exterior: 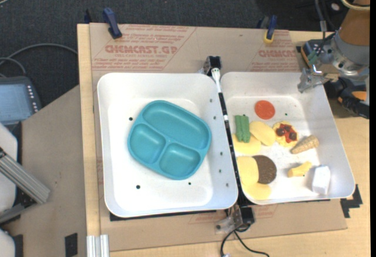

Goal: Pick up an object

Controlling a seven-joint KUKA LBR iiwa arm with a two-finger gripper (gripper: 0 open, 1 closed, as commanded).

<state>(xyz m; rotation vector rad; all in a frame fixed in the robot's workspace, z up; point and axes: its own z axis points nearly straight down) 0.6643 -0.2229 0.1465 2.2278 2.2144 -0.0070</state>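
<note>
The arm (356,26) enters at the upper right edge as a thick rounded body with an orange-brown band across it and a pale grey section just beneath. Below that sits a grey metallic wrist block with small dark fittings and what may be thin wires along its side, though the detail is too fine to be sure. The gripper (307,80) is a short, silvery-grey metal piece with a narrow, angular outline, duller in tone than the band above it.
</note>
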